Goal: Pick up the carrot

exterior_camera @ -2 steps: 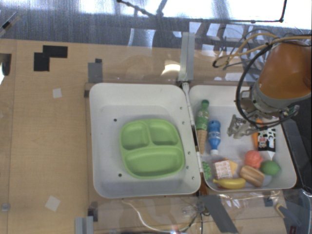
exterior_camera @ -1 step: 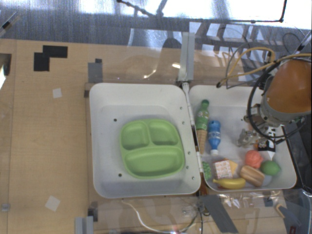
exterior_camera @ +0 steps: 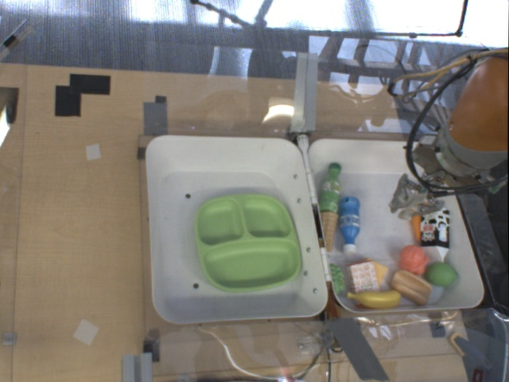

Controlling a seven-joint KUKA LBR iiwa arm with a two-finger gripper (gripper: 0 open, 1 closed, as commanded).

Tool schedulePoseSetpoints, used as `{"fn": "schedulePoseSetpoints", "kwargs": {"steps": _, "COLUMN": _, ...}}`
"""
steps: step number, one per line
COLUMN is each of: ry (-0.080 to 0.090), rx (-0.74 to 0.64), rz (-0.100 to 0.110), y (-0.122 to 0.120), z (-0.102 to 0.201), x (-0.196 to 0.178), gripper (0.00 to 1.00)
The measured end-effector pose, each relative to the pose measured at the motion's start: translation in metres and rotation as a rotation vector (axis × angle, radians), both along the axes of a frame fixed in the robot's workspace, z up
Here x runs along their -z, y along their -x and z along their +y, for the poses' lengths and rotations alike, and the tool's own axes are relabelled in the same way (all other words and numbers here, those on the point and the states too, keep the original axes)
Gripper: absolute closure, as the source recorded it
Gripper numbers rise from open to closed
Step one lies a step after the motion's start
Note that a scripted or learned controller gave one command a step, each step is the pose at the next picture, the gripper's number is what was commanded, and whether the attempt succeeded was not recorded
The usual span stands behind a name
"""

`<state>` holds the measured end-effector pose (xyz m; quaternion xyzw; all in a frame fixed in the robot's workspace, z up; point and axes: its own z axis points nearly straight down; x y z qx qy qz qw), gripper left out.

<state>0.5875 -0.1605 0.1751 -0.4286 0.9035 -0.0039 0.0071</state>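
- Camera view: the gripper (exterior_camera: 413, 198) hangs over the right bin (exterior_camera: 474, 293), low against its right side, just above the carrot (exterior_camera: 416, 228).
- The fingers blur into a grey mass; whether they are open or closed cannot be told, and nothing is seen between them.
- The carrot, a short orange piece, lies by a black-and-white carton (exterior_camera: 435, 229), touching or just beside it.
- Nearby sit a pink ball (exterior_camera: 413, 259), a green ball (exterior_camera: 441, 274), a bread roll (exterior_camera: 411, 286) and a banana (exterior_camera: 376, 298).
- A green bottle (exterior_camera: 330, 185) and a blue bottle (exterior_camera: 349, 222) lie near the divider.
- The left bin (exterior_camera: 167, 213) holds a green divided tray (exterior_camera: 248, 241).
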Motion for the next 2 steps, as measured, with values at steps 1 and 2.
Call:
{"fn": "schedulePoseSetpoints", "kwargs": {"steps": 1, "ry": 0.003, "rx": -0.508, "rz": 0.010, "y": 0.013, "z": -0.009, "x": 0.056, "gripper": 1.00}}
{"fn": "schedulePoseSetpoints", "kwargs": {"steps": 2, "ry": 0.015, "rx": -0.686, "rz": -0.008, "y": -0.023, "z": 0.013, "x": -0.139, "gripper": 1.00}}
